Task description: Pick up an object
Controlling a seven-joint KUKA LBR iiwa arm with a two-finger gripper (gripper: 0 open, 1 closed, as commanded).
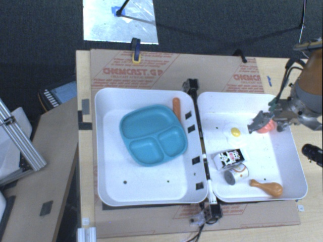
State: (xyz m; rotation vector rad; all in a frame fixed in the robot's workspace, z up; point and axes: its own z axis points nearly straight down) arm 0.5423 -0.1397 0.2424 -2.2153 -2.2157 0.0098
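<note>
Bench: wooden bench (60, 135) lying under a cardboard sheet (166, 69) with red print, against dark carpet; a shiny metal plate (118, 14) is sitting beyond the far edge.
Left bin: white left bin (108, 150) is carrying a blue divided plate (152, 135) near its middle and an orange sausage-like piece (176, 107) beside the plate's far right corner.
Right bin: white right bin (287, 155) is holding a small yellow ball (235, 132), a black-and-white carton (229, 158), a little cup (236, 174) lying on its side just beside the carton, and a tan drumstick-shaped toy (267, 186) near the front wall.
Arm: grey arm (310, 92) is reaching in from the right, wrist angled down and leftward over the right bin's far right part.
Tool: tool (266, 123) is hovering low in that bin, its dark fingers (258, 122) pointing left.
Pink object: pink object (266, 126) is sitting right at the fingers, partly hidden by them.
Tool state: whether the fingers are clenched on the pink object is impossible to tell.
</note>
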